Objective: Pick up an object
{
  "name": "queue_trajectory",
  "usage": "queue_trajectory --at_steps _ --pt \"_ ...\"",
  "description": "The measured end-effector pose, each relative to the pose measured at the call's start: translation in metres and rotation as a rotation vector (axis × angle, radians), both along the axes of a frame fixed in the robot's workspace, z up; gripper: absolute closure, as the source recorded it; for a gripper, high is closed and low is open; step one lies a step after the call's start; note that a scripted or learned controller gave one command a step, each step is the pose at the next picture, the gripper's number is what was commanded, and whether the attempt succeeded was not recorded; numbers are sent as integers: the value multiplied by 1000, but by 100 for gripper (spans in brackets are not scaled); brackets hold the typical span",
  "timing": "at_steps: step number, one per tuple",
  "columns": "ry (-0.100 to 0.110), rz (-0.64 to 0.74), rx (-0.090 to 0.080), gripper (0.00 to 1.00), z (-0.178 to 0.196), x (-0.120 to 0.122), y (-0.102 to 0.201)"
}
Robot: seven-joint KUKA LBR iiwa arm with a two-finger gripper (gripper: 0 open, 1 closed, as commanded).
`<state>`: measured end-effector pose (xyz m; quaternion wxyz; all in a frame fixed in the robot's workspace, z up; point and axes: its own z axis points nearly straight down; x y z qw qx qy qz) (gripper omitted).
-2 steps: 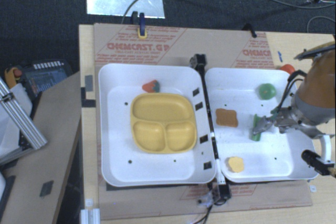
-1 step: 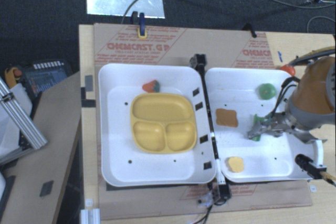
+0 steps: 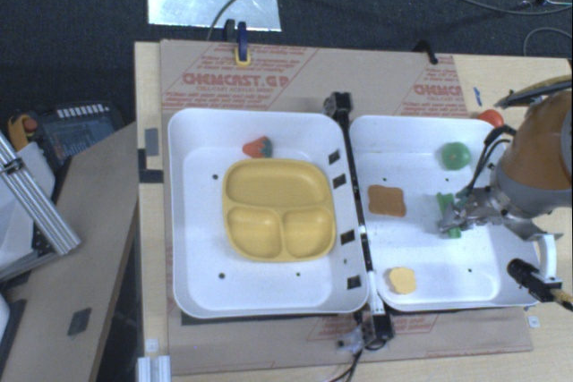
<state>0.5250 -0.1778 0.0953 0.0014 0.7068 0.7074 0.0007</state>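
Small green block (image 3: pixel 445 203), partly hidden, at claw (image 3: pixel 452 224); claw state unclear.

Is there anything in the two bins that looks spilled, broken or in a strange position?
Nothing stands out. The yellow tray lies flat in the left bin, with a small red and green piece behind it. The brown slice, yellow round and green ball rest apart in the right bin.

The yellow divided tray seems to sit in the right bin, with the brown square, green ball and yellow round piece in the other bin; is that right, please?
Not quite. The camera view shows the yellow divided tray in the left bin. The brown square, green ball and yellow round piece lie in the other bin, the right one.
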Motion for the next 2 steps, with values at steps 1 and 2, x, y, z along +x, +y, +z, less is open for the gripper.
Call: queue_trajectory --at_steps 1,2 --pt "-5 3 -2 100 64 5 -3" --pt "-4 3 -1 100 115 -3 -1"
